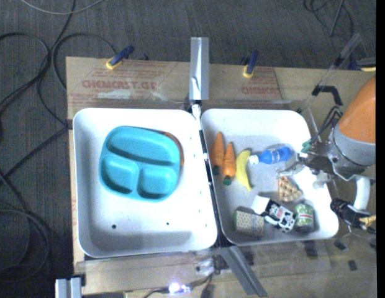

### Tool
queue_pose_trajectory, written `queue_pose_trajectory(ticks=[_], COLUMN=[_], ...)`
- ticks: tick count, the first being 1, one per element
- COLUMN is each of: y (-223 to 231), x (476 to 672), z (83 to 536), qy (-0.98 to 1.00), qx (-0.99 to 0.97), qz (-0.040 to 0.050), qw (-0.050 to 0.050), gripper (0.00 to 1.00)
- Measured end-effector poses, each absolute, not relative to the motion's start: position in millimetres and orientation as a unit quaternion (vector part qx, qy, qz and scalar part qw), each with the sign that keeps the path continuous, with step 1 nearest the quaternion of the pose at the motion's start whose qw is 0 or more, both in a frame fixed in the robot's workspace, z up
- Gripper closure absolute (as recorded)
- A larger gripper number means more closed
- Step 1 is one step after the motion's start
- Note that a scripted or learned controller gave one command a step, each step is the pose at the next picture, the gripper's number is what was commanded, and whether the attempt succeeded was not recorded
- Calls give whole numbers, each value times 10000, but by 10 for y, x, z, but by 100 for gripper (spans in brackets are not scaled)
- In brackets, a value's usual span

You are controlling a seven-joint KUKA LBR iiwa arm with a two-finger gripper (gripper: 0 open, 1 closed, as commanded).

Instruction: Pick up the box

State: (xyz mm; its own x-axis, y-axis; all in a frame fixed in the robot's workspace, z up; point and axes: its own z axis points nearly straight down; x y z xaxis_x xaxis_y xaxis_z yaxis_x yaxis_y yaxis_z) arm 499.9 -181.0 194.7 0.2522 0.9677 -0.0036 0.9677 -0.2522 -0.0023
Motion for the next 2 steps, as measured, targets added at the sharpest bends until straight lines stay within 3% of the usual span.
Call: queue_pose_trajectory(ticks=[1, 2], y=[-1379, -2012], x=[4863, 4840], z=[892, 1069], qy=[5347, 5265], qx=[8450, 8502], qz=[27, -5], qw=[32, -4], gripper=[0, 0])
